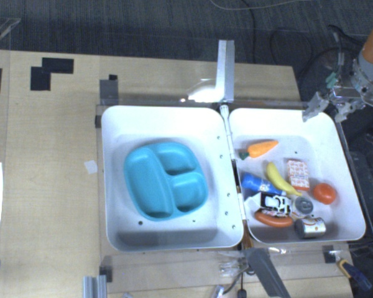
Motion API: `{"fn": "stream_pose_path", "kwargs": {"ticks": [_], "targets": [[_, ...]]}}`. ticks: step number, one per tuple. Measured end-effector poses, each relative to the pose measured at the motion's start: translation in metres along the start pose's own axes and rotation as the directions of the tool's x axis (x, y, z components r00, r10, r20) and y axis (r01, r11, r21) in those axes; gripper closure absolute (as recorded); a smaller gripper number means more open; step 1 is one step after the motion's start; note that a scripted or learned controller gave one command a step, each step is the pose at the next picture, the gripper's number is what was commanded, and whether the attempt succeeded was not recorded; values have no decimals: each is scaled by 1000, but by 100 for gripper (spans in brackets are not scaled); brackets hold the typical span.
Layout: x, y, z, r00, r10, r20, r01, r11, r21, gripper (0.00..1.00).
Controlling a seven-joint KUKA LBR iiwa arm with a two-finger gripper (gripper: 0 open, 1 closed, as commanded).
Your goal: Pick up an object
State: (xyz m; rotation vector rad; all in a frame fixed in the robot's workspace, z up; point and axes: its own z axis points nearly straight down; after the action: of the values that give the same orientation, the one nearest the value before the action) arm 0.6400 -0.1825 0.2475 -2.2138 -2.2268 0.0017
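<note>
Above the far right corner of the right bin [336,126], the gripper [331,104] hangs off the arm's grey wrist, over the rim rather than over the contents. It carries nothing; how far it stands open I cannot tell at this size.

Step in hand, as I judge it: approach, no object yet chosen. All candidates lie in the right bin:
- carrot [262,148], alone near the bin's left wall, well apart from the rest
- banana [276,176], slanting through the middle
- small patterned box [298,172], just beside the banana
- orange ball [324,193], near the right wall
- blue piece [253,182], black-and-white item [275,202], hot dog [274,218] and silver can [311,227], crowded along the near edge

To do it well: come inward and toward the near side, then descend on something with clear space either side. The carrot or the ball look the safest (the near cluster invites a pinch on two things at once). Close across the carrot's narrow width, not its length.

The left bin [112,166] holds a blue divided tray [166,180].

Writing: the box shows a red-and-white print and the black-and-white item some marking, neither legible.
</note>
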Motion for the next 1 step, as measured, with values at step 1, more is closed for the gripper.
{"fn": "stream_pose_path", "kwargs": {"ticks": [1], "targets": [[50,-35,155,997,-77,0,77,997,-2,0]]}}
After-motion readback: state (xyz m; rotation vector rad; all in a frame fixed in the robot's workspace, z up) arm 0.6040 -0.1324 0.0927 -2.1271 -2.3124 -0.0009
